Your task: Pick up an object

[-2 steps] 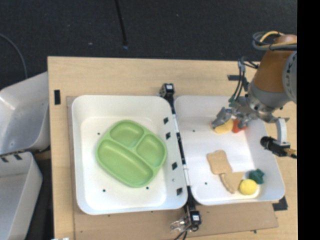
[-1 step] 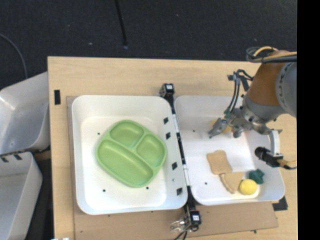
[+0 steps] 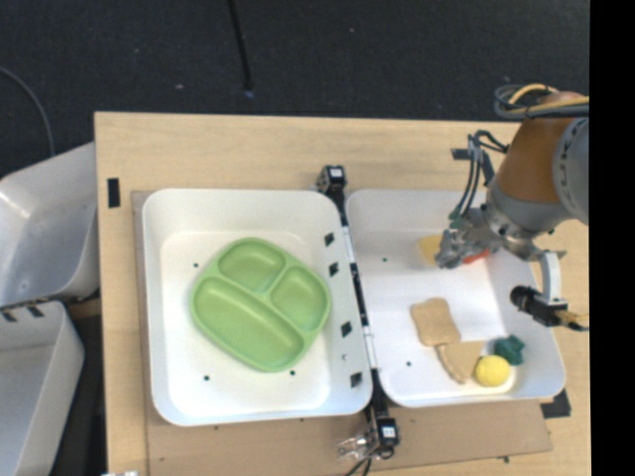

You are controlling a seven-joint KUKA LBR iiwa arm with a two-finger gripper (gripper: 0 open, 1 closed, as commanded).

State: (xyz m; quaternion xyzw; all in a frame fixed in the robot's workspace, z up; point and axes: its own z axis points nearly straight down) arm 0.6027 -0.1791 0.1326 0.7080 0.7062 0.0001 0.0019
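Grey and orange, the arm [image 3: 536,172] is reaching into the right bin [image 3: 397,375], its gripper [image 3: 458,251] sitting low over a yellow piece [image 3: 429,249]; I cannot tell its grip. Lower right are lying two tan slices [image 3: 433,320], one yellow ball [image 3: 492,371], one green toy [image 3: 510,348]. One green plate [image 3: 260,303] is filling the left bin [image 3: 159,365].

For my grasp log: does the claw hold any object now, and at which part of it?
It cannot be told. The claw is low in the right bin, over a yellow object, but no object is clearly seen in it.
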